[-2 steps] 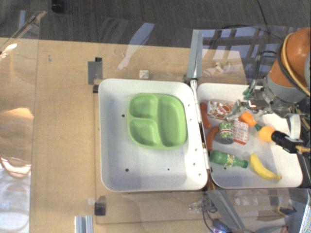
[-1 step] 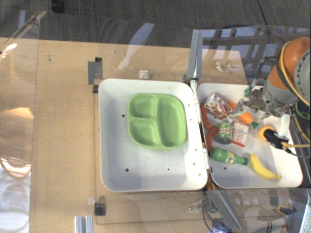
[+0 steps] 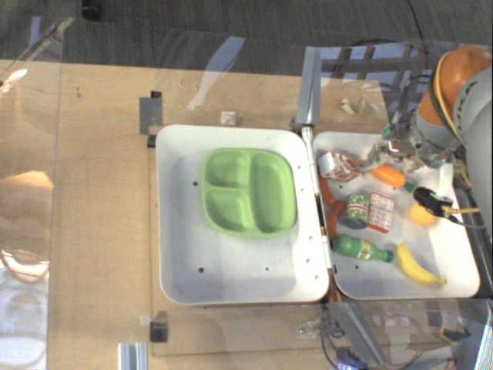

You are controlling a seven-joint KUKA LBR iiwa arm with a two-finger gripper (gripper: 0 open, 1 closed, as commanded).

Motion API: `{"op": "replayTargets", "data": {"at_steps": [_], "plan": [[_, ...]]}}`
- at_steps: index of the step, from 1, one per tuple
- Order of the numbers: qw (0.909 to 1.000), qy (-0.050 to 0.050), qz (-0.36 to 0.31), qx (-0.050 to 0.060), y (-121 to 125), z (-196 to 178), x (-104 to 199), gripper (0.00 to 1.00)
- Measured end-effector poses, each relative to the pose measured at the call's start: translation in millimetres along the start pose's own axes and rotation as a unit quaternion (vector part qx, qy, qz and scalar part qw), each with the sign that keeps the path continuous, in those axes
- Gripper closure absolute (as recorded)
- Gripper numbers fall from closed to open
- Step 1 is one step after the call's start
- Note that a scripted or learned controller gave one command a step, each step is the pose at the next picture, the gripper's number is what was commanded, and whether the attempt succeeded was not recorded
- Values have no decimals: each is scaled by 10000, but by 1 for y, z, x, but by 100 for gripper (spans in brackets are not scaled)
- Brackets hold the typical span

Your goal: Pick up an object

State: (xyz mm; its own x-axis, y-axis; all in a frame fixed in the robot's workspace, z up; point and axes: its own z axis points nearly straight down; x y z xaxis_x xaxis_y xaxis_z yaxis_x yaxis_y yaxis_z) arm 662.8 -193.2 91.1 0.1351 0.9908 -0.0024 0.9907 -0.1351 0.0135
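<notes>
While two white bins (image 3: 177, 284) rest on the wooden bench (image 3: 92, 206), the hand's (image 3: 393, 146) grip is unreadable.

Grey arm (image 3: 470, 106) enters from the right, orange band uppermost; claw (image 3: 394, 146) points down-left.

This looks like a robotics lab, not a home or kitchen. A pale wooden counter (image 3: 85, 206) carries two shallow white bins (image 3: 177, 276) fixed side by side with small metal brackets (image 3: 151, 112), and clear plastic guard panels (image 3: 31, 68) stand along its edge. Grey office carpet (image 3: 231, 6) lies beyond, cables (image 3: 408, 6) trail across it, and a grey industrial arm (image 3: 462, 99) with an orange band reaches in
</notes>
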Motion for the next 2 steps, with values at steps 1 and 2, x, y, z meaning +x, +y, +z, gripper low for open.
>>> {"op": "replayTargets", "data": {"at_steps": [1,2], "plan": [[10000,-25,-43,-41,3,-14,1,100],[9993,6,371,35,5,-121,34,100]]}}
